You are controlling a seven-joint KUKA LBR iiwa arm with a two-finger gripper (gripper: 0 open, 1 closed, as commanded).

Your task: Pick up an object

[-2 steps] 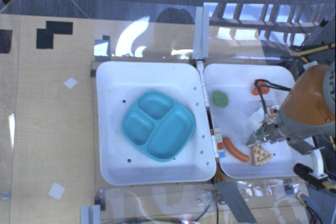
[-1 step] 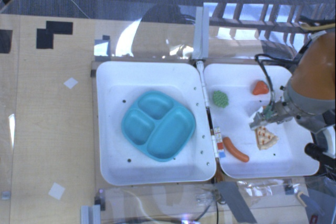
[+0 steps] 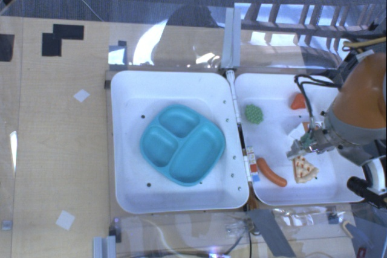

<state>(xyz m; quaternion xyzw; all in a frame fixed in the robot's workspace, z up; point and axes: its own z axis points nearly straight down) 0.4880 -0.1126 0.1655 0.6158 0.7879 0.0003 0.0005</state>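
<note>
Lying low in the right bin (image 3: 266,193), a sausage (image 3: 271,172) sits left of a pizza slice (image 3: 304,170). Just above the slice hovers the gripper (image 3: 305,147); I cannot tell its state. Higher: green ball (image 3: 254,113), orange piece (image 3: 299,102). Centre-left bin (image 3: 124,130) holds a blue plate (image 3: 182,144).

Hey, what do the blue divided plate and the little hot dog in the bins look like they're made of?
The blue divided plate looks like moulded plastic with a smooth, semi-matte finish: uniform colour, soft rounded compartment walls. The hot dog looks like toy food, probably plastic or rubber: even orange-red colour with a slight sheen. Both are judged from looks alone.
</note>
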